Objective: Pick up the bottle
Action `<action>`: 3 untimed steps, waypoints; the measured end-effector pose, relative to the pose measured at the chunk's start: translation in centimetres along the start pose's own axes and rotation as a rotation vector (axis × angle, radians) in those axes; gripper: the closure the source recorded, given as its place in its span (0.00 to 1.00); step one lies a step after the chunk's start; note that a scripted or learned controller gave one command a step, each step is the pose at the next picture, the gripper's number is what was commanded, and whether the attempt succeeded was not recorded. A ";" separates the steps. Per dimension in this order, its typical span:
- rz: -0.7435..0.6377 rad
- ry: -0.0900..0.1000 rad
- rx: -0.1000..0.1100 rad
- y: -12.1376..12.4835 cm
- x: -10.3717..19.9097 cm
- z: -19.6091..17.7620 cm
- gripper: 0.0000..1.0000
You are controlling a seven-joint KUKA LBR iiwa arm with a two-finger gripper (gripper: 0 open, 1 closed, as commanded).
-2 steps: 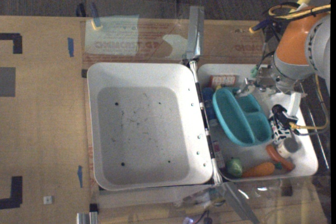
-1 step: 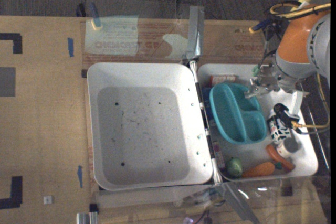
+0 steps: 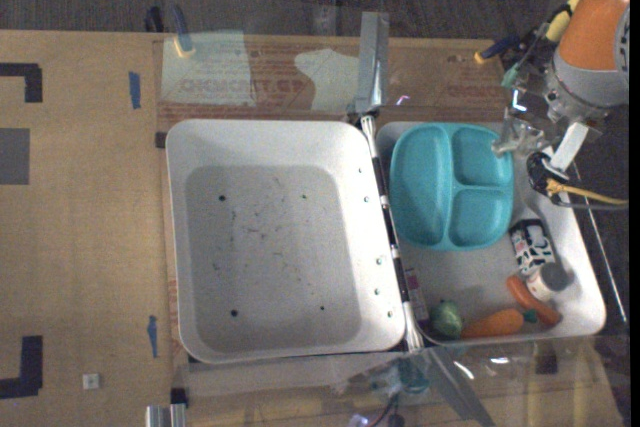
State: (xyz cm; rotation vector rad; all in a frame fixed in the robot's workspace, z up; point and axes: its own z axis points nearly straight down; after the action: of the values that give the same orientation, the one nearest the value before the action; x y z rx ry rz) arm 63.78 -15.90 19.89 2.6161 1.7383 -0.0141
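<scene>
From the camera view, two shallow white bins are seen side by side on a brown bench [image 3: 80,215]. The left bin [image 3: 190,245] is the larger one in the frame, and its grey floor is marked with small dark specks. The right bin [image 3: 590,300] is crowded: a teal divided plate [image 3: 450,185] with three compartments is laid across its upper part, touching or nearly touching the bin's left wall. The bottle [image 3: 535,260], white with a dark printed label and a pale cap, is found lying on its side near the right wall of the right bin, just below the plate's lower right corner. An orange carrot-shaped piece [image 3: 493,323] is set along the bottom edge, with a green round object [image 3: 447,319] just beside its left end. A second orange piece [image 3: 532,301] is placed between the carrot shape and the bottle, close to the bottle's cap. The gripper [image 3: 535,140] is seen at the upper right corner of the right bin, above the plate's right edge and well apart from the bottle; whether it is parted or closed cannot be told, and nothing is seen within it
</scene>
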 end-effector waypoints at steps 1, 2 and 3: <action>0.080 0.002 0.009 1.1 -5.4 -5.2 1.00; 0.024 0.003 0.006 0.8 -4.0 -10.2 1.00; -0.064 0.003 0.005 0.4 -5.3 -11.5 1.00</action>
State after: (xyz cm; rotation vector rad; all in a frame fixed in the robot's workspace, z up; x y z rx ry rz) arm 62.15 -20.88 31.46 2.5635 1.8247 -0.0146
